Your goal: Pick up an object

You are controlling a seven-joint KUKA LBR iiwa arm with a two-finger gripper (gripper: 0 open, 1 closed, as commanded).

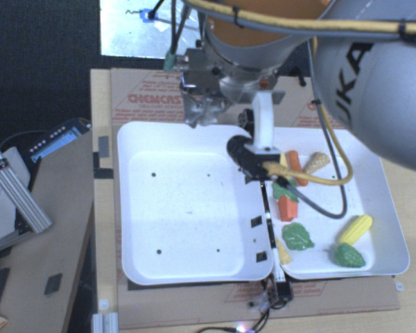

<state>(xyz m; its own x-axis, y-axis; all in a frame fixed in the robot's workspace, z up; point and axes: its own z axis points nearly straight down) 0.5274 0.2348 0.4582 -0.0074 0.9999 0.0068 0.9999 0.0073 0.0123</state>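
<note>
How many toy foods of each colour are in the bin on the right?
Green: 3, leafy piece, corner lump, small piece
Yellow: 2, corn, sliver
Orange-red: 2, carrot, block
Tan: 1, cone
Total: 8

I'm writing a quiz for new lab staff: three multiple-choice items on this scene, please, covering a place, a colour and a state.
1. The toy corn cob lies in: A the view's left bin; B the view's right bin; C the cardboard.
2. The leafy toy nearest it is: A green; B blue; C white.
3. The toy corn cob is: A lying on its side, apart from the tool; B hanging from the tool; C standing upright.
Key: B, it rests on that bin's floor; A, plainly green; A, it lies flat, with the tool off near the bins' far rim.
</note>
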